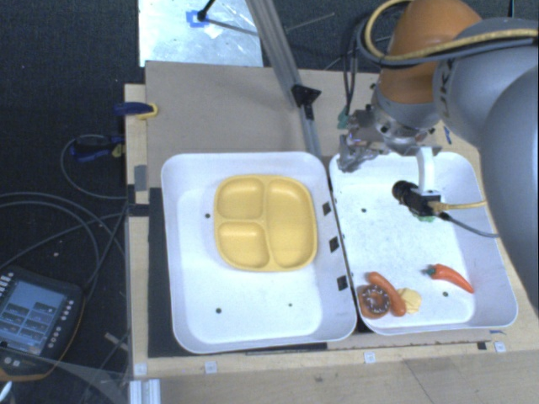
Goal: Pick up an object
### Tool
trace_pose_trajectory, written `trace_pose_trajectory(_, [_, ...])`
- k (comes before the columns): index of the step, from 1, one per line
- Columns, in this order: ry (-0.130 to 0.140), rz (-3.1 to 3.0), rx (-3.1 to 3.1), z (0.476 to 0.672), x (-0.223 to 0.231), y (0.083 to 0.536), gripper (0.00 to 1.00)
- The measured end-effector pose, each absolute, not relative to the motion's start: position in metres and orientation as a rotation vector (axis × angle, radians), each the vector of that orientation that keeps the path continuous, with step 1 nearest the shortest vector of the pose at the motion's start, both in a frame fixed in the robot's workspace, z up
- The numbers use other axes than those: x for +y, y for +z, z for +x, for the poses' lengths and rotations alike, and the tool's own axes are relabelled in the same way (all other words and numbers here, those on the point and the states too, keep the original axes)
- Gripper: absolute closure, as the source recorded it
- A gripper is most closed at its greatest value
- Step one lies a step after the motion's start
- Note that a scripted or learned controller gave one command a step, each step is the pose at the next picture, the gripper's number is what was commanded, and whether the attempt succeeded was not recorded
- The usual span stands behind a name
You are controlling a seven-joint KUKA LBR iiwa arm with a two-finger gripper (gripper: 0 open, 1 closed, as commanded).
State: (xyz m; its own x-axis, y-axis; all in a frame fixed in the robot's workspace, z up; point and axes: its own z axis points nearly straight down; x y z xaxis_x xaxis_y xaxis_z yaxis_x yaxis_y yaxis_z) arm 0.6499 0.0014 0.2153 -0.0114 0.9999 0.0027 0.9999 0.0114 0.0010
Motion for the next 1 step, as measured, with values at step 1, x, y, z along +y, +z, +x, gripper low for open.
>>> trace_pose_trajectory(1, [-0.004, -2.208, -2.233, 0.6385, 0.0503, 0.2208, 1.00])
